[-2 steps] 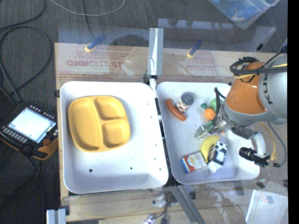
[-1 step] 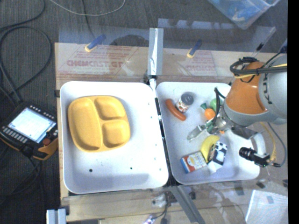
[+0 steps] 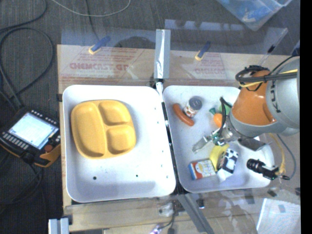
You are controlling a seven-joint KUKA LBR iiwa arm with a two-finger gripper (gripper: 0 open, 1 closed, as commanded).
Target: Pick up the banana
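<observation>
I am a grey robot arm with an orange band above my wrist, reaching in from the right over a wooden bench that carries two shallow white bins side by side. My gripper hangs low over the right bin, pointing left and slightly down, with its metal tips close to the bin floor. The tips are small and blurred, so I cannot tell how they are set, and I see nothing clearly caught between them. The banana, a short yellow shape, lies just below and to the right of my gripper, near the middle of the right bin, partly hidden by my wrist. Beside it on the right lies a small black and white object, and to its lower left a small orange and white carton. Toward the upper left of this bin lies an orange sausage, with a small jar with a grey lid touching it or just beside it. An orange and green piece peeks out near my wrist. The left bin holds a yellow divided tray with three compartments. On the floor at far left rests a handheld control pad with a lit screen, trailing black cables.
</observation>
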